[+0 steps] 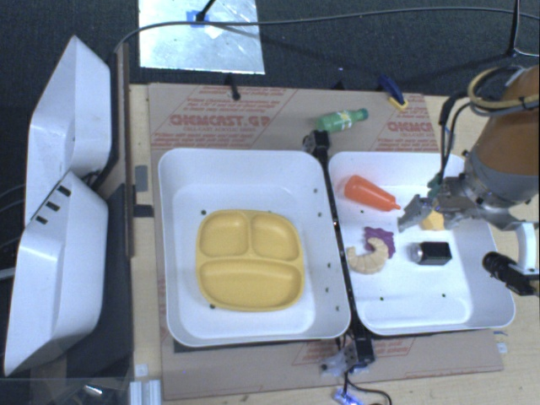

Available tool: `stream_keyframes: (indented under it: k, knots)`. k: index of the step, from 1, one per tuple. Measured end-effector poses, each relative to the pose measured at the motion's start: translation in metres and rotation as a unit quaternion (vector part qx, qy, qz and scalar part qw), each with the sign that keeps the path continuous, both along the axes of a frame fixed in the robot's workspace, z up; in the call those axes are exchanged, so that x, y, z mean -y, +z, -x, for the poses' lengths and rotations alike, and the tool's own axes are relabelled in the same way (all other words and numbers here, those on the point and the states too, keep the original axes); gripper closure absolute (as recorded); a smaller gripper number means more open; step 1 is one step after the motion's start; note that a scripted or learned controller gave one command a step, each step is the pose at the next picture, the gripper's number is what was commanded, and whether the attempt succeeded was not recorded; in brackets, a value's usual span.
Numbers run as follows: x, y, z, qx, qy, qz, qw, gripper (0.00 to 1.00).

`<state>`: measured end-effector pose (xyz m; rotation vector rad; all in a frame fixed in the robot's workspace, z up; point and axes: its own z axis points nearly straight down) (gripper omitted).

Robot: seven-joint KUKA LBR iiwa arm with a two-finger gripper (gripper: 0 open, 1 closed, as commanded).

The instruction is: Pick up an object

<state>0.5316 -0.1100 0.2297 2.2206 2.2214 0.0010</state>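
Carrot (369, 192) in white bin (472, 310)

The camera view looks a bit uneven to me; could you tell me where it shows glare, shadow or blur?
Camera view: strong glare on the shiny metal sheet beyond the bench; even, soft light on both bins, with faint shadows beside the carrot and black block; the end effector and arm look soft, so its fingers are hard to read; the yellow tray is fairly sharp.

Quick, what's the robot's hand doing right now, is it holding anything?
Hand: low in the right white bin over a small yellow piece; open or closed cannot be told.
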Motion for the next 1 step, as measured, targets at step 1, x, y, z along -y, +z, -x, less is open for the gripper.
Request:
stream_keyframes:
  k: [1]
  knots:
    - [-0.0151, 0.0317, -0.0436, 0.002, 0.001, 0.0003, 1.0, 0.0]
